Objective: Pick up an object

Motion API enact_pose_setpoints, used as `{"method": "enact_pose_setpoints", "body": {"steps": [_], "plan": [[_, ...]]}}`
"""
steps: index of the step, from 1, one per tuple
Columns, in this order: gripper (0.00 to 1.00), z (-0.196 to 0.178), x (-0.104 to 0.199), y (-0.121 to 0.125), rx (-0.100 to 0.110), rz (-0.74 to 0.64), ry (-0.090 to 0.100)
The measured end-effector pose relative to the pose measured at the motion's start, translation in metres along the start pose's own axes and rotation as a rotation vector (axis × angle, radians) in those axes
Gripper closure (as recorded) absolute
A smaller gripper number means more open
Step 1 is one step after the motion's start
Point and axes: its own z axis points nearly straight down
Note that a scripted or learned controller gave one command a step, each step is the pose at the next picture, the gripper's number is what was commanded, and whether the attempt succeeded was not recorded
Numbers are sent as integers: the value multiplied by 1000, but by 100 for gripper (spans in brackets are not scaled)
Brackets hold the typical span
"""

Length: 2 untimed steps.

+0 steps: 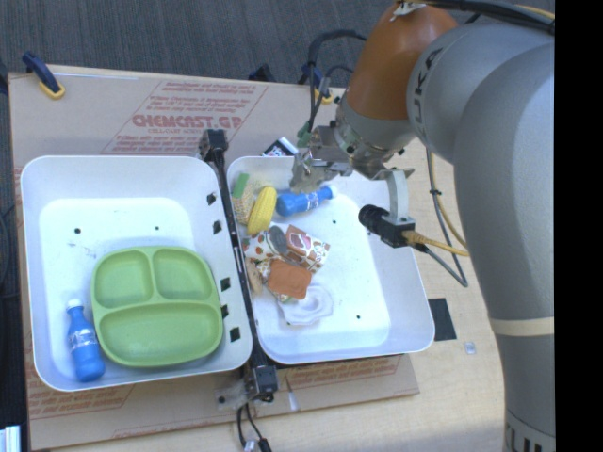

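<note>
Gripper (303,175) hung over the blue bottle (303,201) by the banana (261,209) — jaw state unclear; it needed a centred, straight descent

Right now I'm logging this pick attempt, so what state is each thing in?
Gripper: low over the right bin's far end, above the blue item.
Blue item: lying flat, right bin.
Banana: lying by the divider, right bin.
Packets: heaped mid right bin.
Green tray: flat, compartments up, left bin.
Blue bottle: lying beside the tray, left bin.
</note>
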Motion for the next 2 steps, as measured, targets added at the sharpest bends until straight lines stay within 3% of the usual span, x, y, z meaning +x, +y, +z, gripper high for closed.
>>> {"method": "enact_pose_setpoints", "body": {"steps": [1,2], "plan": [[100,-2,-56,-45,0,3,-2],[100,84,-20,10,2,1,-1]]}}
